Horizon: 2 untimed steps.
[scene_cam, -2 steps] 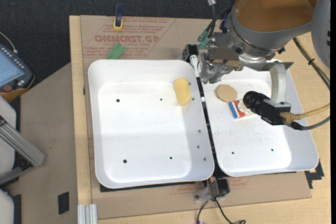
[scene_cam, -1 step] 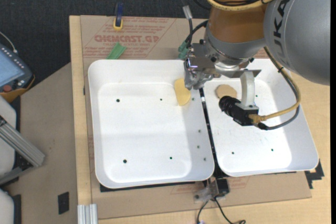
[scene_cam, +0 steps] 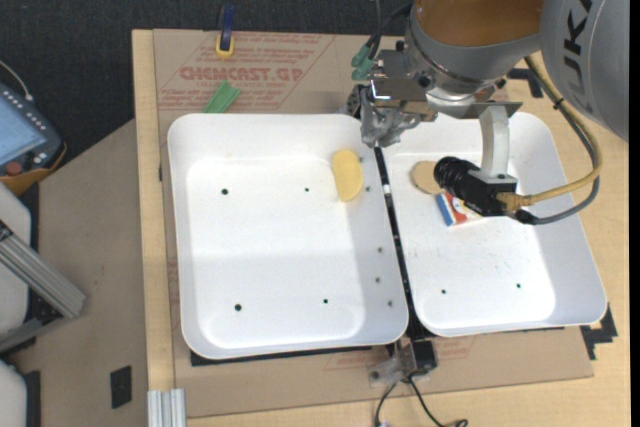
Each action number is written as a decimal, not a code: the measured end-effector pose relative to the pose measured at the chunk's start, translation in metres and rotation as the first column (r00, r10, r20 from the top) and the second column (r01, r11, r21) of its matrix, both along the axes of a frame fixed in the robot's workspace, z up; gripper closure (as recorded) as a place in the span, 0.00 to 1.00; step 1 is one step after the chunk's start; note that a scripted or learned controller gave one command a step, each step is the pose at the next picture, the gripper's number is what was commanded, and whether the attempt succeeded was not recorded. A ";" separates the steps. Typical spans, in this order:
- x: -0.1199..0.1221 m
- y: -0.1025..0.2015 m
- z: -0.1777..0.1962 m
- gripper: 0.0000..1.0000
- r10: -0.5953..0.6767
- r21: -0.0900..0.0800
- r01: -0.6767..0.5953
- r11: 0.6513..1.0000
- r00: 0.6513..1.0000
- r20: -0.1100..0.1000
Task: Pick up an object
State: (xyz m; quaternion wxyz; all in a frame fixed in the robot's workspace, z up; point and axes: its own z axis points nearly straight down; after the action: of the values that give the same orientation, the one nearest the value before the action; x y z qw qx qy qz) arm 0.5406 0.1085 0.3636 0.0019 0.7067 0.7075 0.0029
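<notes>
White bins (scene_cam: 200,215): 2 | yellow piece (scene_cam: 347,175): 1, left bin | tool (scene_cam: 380,130): grip state can't tell

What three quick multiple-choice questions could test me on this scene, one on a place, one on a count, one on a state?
1. Where does the pale yellow oval object lie?
A. left white plastic bin
B. right white plastic bin
C. brown cardboard sheet

2. How many white bins sit on the bench?
A. one
B. two
C. three

3. How does the yellow oval lie?
A. under the arm
B. hanging over the rim
C. flat on the bin floor, alone

Answers: 1 A, it rests near that bin's right wall. 2 B, two stand side by side. 3 C, nothing touches it.
</notes>
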 end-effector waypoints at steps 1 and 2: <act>-0.011 -0.009 -0.044 1.00 -0.003 -0.002 0.003 1.000 1.000 -0.014; -0.019 -0.029 -0.049 1.00 -0.004 -0.002 0.004 1.000 1.000 -0.011</act>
State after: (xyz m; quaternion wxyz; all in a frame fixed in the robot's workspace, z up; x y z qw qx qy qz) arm 0.5214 0.0794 0.3147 -0.0013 0.7081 0.7061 -0.0018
